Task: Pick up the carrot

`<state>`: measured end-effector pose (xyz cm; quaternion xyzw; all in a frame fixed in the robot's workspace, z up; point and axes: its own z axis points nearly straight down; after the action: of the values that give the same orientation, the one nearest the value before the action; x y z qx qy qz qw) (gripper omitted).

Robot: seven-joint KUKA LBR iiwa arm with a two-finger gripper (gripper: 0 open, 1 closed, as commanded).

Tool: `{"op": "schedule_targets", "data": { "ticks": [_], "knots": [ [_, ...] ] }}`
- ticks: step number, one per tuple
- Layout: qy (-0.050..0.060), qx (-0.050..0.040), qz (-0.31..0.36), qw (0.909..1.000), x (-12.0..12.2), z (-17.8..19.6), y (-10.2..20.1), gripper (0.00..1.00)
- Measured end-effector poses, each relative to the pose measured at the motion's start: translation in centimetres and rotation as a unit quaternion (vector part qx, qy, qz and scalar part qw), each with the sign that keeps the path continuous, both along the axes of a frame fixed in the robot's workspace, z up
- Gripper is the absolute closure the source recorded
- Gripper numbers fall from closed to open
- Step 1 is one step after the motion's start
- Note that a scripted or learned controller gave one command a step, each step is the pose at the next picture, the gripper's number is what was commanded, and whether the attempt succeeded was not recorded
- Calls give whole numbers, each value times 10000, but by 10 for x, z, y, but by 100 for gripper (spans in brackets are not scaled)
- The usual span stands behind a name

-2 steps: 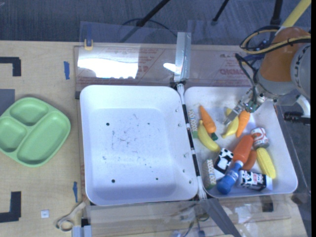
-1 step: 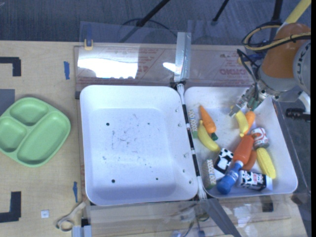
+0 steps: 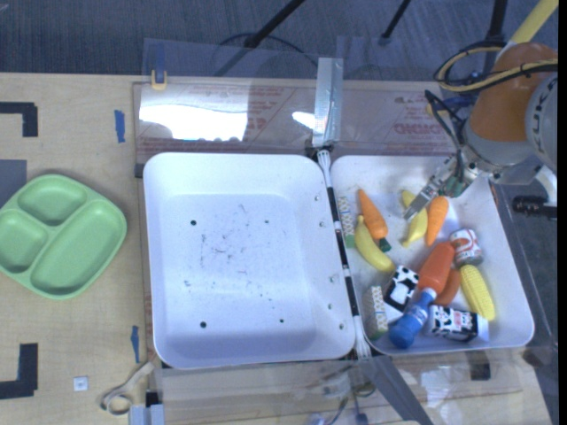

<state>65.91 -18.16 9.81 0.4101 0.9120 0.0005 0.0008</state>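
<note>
Two carrot-like orange things lie in the right bin [image 3: 509, 237]. One carrot [image 3: 372, 213] with a green end lies near the bin's left wall, pointing up-left. A second orange carrot [image 3: 436, 220] lies further right, nearly upright in the view. My gripper [image 3: 433, 191] hangs over the bin's upper middle, right at the top end of this second carrot. From this angle I cannot make out whether it touches or holds the carrot.
Around the carrots lie a banana [image 3: 371, 247], a yellow piece [image 3: 415, 226], an orange bottle [image 3: 435, 270], a can [image 3: 466, 246], corn [image 3: 477, 291], a blue bottle [image 3: 407, 323] and a cow-patterned carton [image 3: 457, 323]. The left bin [image 3: 168, 184] adjoins. A green plate [image 3: 60, 235] sits far left.
</note>
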Motion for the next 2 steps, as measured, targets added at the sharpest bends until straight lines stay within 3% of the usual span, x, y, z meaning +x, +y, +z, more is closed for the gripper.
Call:
{"op": "schedule_targets", "data": {
  "ticks": [1,2],
  "knots": [
    [-58,-9,-2,10000,3,13,-1,100],
    [-36,-3,-3,10000,2,12,0,0]
  ]
}}
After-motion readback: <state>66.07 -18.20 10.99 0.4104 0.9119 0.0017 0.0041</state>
